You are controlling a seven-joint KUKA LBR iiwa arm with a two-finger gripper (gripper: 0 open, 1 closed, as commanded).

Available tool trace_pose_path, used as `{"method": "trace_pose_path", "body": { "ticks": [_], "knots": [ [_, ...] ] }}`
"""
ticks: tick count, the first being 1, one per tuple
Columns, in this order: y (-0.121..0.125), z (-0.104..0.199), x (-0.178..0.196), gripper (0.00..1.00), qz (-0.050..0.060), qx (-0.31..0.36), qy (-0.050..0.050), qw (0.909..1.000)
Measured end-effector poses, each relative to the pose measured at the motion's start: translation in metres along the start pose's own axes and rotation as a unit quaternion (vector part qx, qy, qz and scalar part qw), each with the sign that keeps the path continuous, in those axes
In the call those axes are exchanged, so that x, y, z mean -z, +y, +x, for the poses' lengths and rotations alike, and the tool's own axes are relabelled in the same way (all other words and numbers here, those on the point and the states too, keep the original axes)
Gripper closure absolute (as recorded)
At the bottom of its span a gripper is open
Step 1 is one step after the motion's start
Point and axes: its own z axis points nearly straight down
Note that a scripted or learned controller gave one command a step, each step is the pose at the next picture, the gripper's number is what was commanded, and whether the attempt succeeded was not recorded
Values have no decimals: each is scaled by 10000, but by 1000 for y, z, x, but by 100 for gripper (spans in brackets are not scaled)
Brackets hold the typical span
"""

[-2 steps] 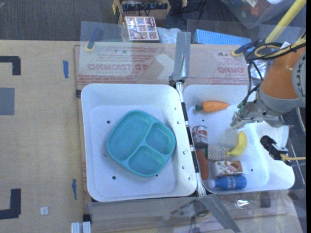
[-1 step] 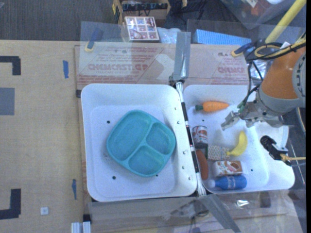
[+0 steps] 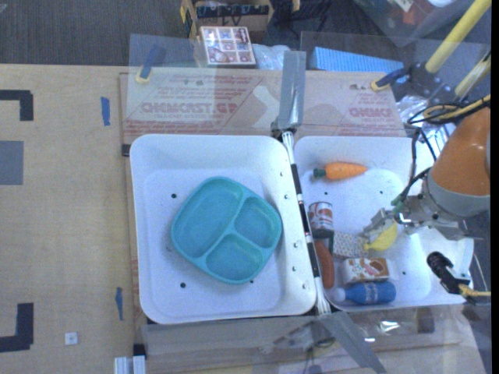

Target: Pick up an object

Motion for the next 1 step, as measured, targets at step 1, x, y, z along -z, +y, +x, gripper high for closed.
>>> {"method": "trace_pose_path", "body": {
  "ticks": [1],
  "knots": [
    [1, -2, 11, 100, -29, -21, -7, 10000]
  ]
}}
